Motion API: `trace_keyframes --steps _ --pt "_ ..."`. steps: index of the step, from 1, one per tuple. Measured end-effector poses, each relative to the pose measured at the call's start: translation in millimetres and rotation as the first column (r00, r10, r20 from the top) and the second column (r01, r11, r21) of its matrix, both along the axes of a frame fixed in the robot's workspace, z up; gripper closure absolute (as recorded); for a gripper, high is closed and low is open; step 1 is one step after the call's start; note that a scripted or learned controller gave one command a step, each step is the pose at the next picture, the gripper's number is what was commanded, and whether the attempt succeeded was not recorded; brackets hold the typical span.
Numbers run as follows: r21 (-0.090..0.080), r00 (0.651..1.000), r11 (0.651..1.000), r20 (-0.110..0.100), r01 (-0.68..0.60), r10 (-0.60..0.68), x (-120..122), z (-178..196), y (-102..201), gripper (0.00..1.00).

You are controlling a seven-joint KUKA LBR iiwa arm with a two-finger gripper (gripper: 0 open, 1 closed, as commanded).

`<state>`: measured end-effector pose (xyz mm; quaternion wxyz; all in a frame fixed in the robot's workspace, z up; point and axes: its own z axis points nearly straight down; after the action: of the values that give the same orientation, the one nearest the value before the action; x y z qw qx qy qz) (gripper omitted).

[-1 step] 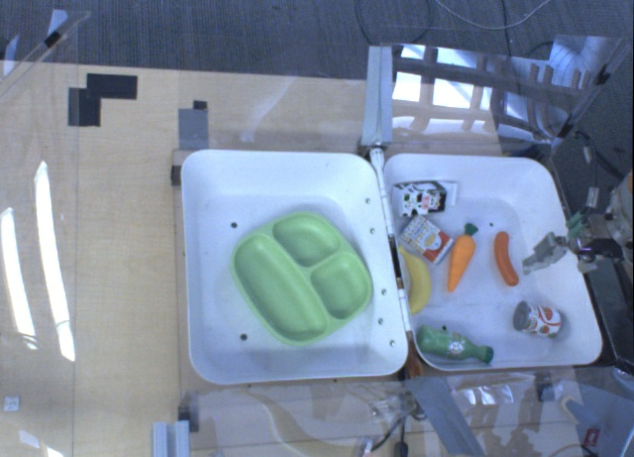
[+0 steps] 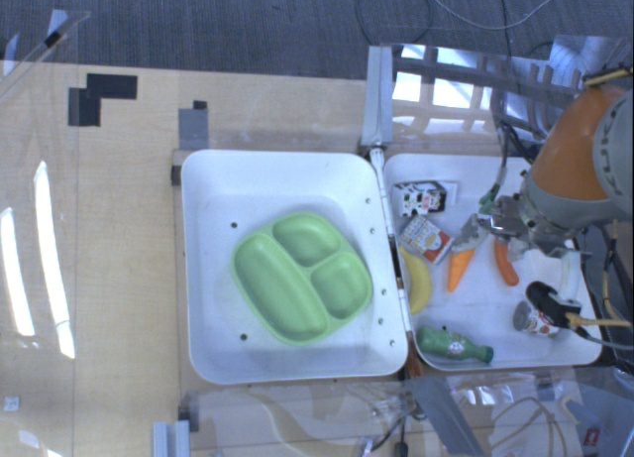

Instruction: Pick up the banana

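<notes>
Banana [image 2: 418, 283]: lies flat in view-right bin [image 2: 584, 346], tight vs. that bin's left wall, approx. midway along it. Short, stubby, plain yellow, slight curve, long axis running top-to-bottom in view. No visible marks or peel damage at this res.

Just above its upper end: small carton [image 2: 427, 237]. Just beside it on the right: carrot [image 2: 459, 269], tilted. Below it, near the bin's front corner: green bottle [image 2: 454, 344], on its side.

Gripper [image 2: 490, 222]: hangs over the same bin, up and to the right of the carrot, apart from the banana w/ carrot btwn them. Spread or pressed together: can't tell.

View-left bin [image 2: 203, 247]: holds green divided plate [image 2: 302, 275].
</notes>
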<state>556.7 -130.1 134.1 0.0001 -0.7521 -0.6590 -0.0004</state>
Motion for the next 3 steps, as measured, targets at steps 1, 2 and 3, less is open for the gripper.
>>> trace_keyframes --steps 1,2,3 --pt "-0.004 0.971 0.971 0.009 -0.239 0.239 18.1 -46.0 47.1 0.0" --pt "-0.003 0.958 0.958 0.005 -0.288 0.288 50.8 25.1 16.8 0.0" --pt "-0.006 0.902 0.902 0.01 -0.431 0.431 -20.7 -45.4 38.1 0.0"
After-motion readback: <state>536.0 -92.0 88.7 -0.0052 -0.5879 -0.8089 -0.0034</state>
